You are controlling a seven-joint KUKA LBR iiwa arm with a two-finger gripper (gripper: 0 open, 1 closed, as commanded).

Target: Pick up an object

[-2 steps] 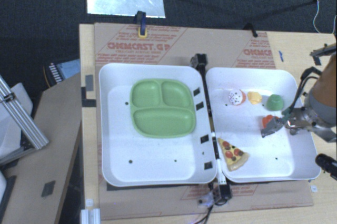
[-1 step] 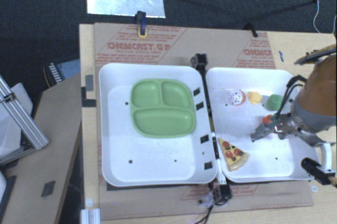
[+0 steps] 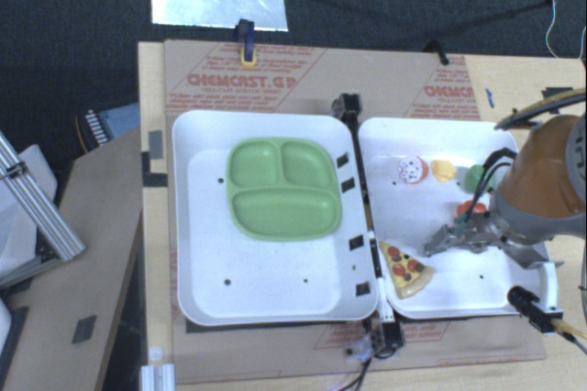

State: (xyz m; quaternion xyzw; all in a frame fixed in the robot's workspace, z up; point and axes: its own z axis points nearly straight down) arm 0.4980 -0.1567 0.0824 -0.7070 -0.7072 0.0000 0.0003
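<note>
The right bin (image 3: 440,134) holds several small toy foods. A pizza slice (image 3: 406,268) lies near its front left corner. A white round piece with red spots (image 3: 412,170), a yellow piece (image 3: 443,170) and a green piece (image 3: 474,177) sit in a row toward the back. A small red and orange piece (image 3: 470,209) shows just behind the wrist, partly hidden by it. My gripper (image 3: 438,242) is low over the bin floor, pointing left, just right of and behind the pizza slice. Nothing visible is held in it.
The left bin (image 3: 197,270) bears a green divided plate (image 3: 282,188). A black divider (image 3: 359,196) runs between the bins. The orange-banded arm (image 3: 546,178) covers the right bin's right side. Cardboard (image 3: 303,77) lies under both bins.
</note>
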